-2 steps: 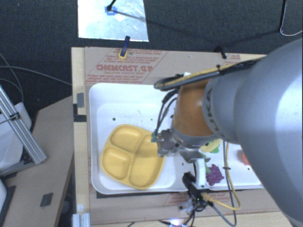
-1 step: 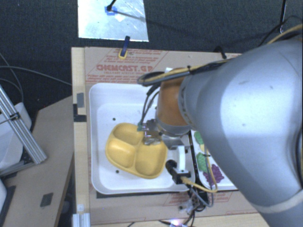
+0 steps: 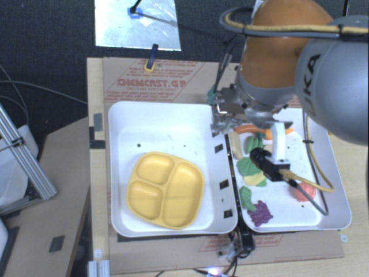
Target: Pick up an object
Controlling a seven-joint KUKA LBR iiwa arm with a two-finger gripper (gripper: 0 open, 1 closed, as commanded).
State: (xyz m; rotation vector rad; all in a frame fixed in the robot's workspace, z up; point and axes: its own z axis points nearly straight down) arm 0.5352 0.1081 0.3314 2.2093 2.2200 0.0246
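The arm reaches in from the right and hangs over the upper part of the right bin. Its gripper sits low under the wrist, near the wall the two bins share. The wrist hides it, so whether it is open or closed cannot be told, and nothing can be seen held in it.

The things to pick lie in the right bin, right of centre in the frame, and look like small toy foods. An orange piece lies just below the gripper. A green leaf is beneath that, touching a yellow piece. Lower still are a green sprig and a purple grape bunch, close together. A red piece lies apart, towards the bin's right side.

The left bin holds a yellow divided plate and no small items.

These pieces are probably light, hollow plastic, stiff and somewhat slick, so a pinch off centre could squirt one sideways. The leaf looks flat and thin, hard to get under. The grape bunch is lumpy and would likely suit a grip across its narrow width. The orange piece is nearest, and is best taken across its short axis at mid-length. The red piece has the clearest room around it.
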